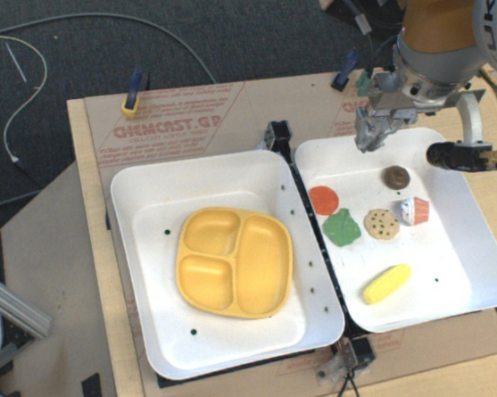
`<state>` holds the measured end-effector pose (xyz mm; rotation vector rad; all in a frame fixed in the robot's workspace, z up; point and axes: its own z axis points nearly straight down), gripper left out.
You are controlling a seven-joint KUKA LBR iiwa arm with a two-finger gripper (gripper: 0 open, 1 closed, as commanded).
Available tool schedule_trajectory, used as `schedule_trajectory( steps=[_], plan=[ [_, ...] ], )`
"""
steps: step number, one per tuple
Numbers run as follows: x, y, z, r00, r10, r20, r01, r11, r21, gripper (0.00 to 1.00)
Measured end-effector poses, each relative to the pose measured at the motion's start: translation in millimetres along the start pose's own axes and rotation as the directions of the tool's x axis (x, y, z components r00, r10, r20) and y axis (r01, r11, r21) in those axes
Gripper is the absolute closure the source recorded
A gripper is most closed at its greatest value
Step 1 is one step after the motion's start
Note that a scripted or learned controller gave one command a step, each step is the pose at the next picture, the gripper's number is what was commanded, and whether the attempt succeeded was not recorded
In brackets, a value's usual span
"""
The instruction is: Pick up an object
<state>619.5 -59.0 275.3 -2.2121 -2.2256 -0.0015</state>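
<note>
Above right bin (475,282), pincer (369,140), nothing held

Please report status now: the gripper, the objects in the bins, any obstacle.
Gripper above right bin's far edge, nothing seen between fingers. Six small toy items loose in right bin, brown disc nearest. Yellow divided plate in left bin. No obstacle.

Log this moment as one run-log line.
tool: above right bin's far edge, holding nothing | toy food in right bin untouched | yellow plate: left bin
</note>
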Motion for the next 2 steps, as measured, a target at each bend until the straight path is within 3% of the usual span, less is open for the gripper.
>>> schedule_trajectory(
  steps=[2],
  plan=[
    [109.8, -46.6, 18.1, 1.0, -0.001, 0.0, 0.001, 1.0, 0.002, 1.0]
  ],
)
